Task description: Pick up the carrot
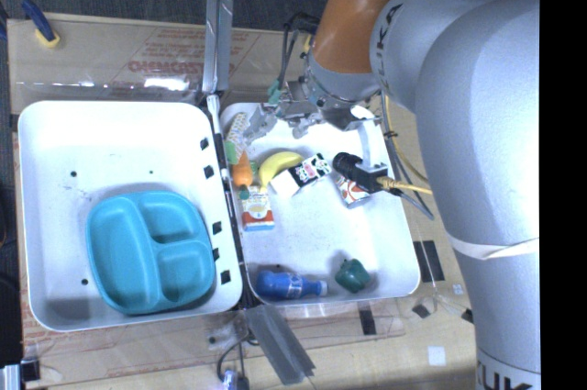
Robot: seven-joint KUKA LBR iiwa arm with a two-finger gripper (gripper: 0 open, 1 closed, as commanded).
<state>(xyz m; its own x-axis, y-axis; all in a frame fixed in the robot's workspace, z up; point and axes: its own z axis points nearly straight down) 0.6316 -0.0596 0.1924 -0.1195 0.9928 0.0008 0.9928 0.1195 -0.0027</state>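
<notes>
Camera view: a slanted look down on two white bins side by side on the surface.
Carrot [241, 171]: small and orange, lying in the right bin [390, 283] against its left wall, in the upper half, just above a small carton [258, 210] and just left of a banana [278, 166].
Claw [275, 115]: hangs over the right bin's upper left corner, close above and slightly right of the carrot; whether it is spread or pressed together cannot be told, and nothing is seen held in it.
Neighbours: a blue bottle [288, 285] and a green object [352, 274] lie along the right bin's lower edge; a blue divided tray [151, 250] sits in the left bin [55, 131].
Step in hand: as judged, lining up over the carrot before descending.
Doing it well: shift toward the left wall, centre on the carrot, and close across its narrow width.
Risk: the wall, the carton and the banana crowd the carrot, so an off-centre descent may nudge them or catch the bin's edge.
</notes>
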